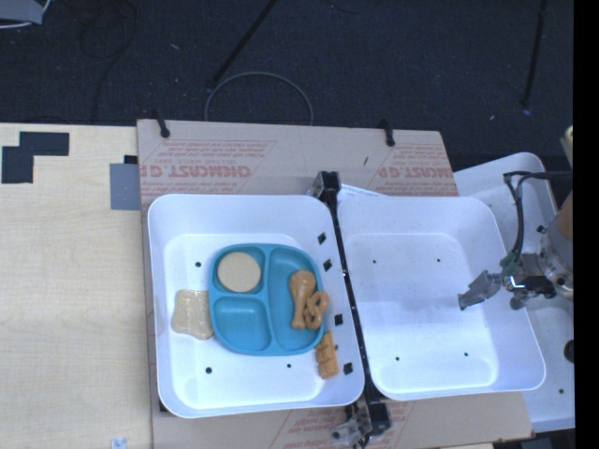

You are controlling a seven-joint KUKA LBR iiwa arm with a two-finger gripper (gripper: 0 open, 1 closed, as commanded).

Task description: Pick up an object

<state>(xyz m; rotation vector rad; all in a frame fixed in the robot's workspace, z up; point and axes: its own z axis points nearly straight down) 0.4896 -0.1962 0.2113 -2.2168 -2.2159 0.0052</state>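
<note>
Fingers on the gripper [471, 295] are hard to make out from where the camera looks, so I cannot tell how they stand. The gripper hangs over the right bin [440, 382], close to its right wall. I see nothing in its grasp. Behind it, the arm [547, 274] comes in from the right side, with wires looping up over it.

The floor of the right bin under the gripper looks bare and white. All the things to pick from are in the left bin [178, 382], well apart from the gripper.

In the left bin sits a blue tray [245, 330] with three parts. A round tan cookie [238, 271] lies in the top left part of the tray. A brown pretzel shape [307, 299] lies in the right part. The bottom left part looks bare. A pale piece of bread [192, 313] lies on the bin floor, touching the left edge of the tray. A small brown lump [327, 355] lies on the bin floor, just beside the tray's lower right corner, near the wall between the two bins.

So I think the job is hardly begun. Nothing is lifted yet. The arm has to cross over the middle wall, come down on one thing, grab it and lift it. The small lump and the bread look easiest to me, since they lie flat on the bin floor outside the tray.
</note>
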